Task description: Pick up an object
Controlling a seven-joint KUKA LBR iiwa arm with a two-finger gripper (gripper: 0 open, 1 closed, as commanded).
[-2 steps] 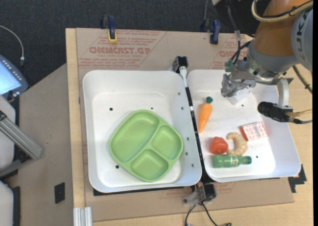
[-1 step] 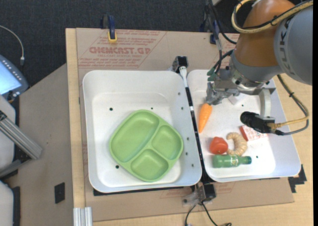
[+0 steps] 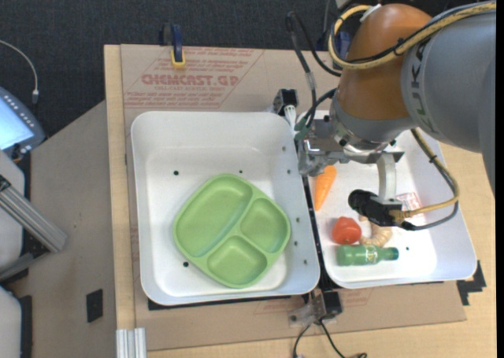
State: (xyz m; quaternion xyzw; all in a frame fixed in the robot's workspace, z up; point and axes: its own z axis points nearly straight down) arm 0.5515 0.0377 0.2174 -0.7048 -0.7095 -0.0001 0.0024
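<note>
In the right bin (image 3: 441, 258) lie an orange carrot (image 3: 323, 187), a red tomato-like piece (image 3: 345, 230), a green bottle (image 3: 366, 255) on its side and a small beige piece (image 3: 381, 234). My gripper (image 3: 315, 160) hangs low at that bin's left wall, right over the carrot's upper end. The wrist and orange band hide the bin's back part. I cannot see whether the carrot is between the gripper's tips.
The left bin (image 3: 157, 152) holds a green three-compartment plate (image 3: 231, 229) towards its front right. Both bins rest on a brown cardboard sheet (image 3: 197, 73) held by a blue clamp (image 3: 177, 42) at the back. Cables hang near the bins' shared wall.
</note>
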